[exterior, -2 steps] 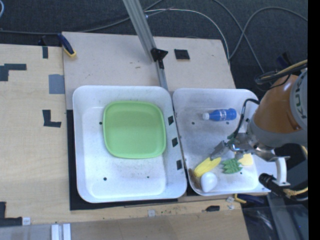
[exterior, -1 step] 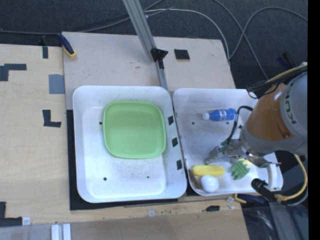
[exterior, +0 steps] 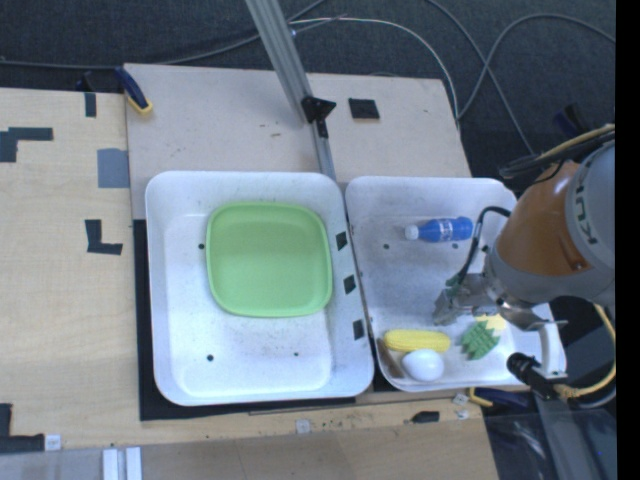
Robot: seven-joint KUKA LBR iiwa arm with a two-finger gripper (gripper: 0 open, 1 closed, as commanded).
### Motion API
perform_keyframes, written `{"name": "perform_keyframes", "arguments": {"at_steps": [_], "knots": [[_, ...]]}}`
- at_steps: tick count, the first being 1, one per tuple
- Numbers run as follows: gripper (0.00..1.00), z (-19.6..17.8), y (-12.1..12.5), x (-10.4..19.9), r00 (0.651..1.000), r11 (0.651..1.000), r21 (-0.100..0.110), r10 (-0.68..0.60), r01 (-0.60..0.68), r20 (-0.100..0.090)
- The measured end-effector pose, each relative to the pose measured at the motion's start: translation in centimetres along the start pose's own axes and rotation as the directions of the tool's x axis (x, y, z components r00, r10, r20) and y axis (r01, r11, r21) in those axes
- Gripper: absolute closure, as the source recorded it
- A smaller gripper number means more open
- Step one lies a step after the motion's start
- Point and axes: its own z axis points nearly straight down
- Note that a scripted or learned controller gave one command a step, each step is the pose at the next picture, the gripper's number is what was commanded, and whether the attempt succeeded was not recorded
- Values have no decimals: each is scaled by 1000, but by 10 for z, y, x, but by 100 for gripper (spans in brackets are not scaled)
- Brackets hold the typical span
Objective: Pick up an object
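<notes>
Left bin (exterior: 170,268): green square plate (exterior: 269,259). Right bin (exterior: 400,193): blue bottle (exterior: 440,230) far side; yellow corn (exterior: 417,341), green toy (exterior: 479,339), white egg (exterior: 423,365) along near edge. Gripper (exterior: 452,306) low over right bin, between bottle and corn; finger state indeterminate.

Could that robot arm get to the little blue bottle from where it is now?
Probably yes. The blue bottle lies alone on the bare floor of the right bin, and the gripper hangs in the same bin, with nothing between them.
</notes>
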Motion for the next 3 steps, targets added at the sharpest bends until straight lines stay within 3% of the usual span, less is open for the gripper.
{"name": "perform_keyframes", "arguments": {"at_steps": [2, 3], "knots": [[100, -120, -9, 2, 1000, 1000, 1, -1, 1, -1], [100, -153, -8, 2, 1000, 1000, 3, -1, 1, -1]]}}
